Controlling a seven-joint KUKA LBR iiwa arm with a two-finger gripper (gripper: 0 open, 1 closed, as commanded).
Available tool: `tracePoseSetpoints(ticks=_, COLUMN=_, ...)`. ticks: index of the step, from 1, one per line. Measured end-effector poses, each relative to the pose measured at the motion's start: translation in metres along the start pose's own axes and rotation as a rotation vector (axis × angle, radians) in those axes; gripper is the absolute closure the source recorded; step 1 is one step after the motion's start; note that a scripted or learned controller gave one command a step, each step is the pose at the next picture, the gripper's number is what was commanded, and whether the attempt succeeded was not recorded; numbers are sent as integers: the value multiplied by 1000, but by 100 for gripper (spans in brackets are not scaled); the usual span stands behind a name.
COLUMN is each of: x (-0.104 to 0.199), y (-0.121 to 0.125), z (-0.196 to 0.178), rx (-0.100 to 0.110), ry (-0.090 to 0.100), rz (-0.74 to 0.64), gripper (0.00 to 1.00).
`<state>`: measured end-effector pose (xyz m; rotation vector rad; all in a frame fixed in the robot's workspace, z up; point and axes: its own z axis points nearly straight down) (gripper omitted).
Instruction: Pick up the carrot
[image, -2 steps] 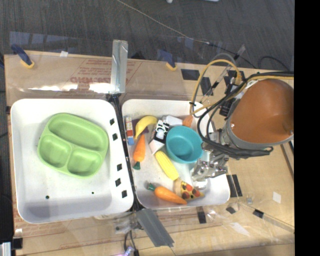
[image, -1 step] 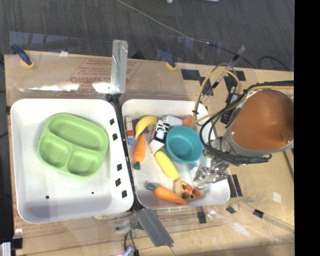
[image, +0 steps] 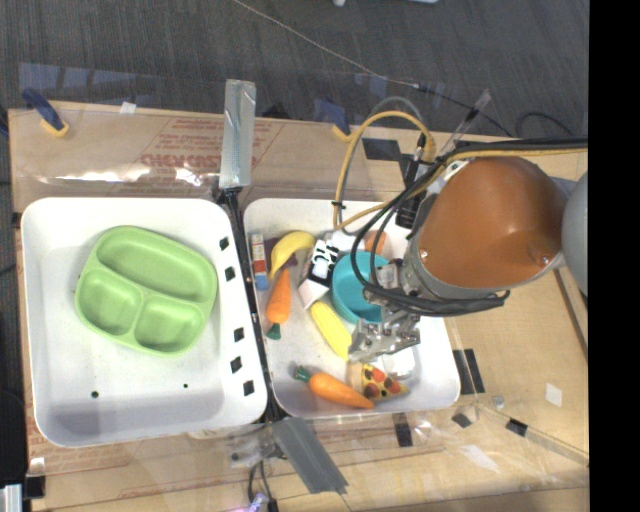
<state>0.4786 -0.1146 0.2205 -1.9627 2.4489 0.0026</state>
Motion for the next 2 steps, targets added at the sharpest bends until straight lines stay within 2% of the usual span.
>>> tracePoseSetpoints(ticks=1, x=36, y=-19, z=15, rx=-3, ry=2, rz=60, gripper=100)
tracePoseSetpoints(ticks=2, x=63, y=-56, z=46, rx=-6, ry=1, rz=83, gripper=100)
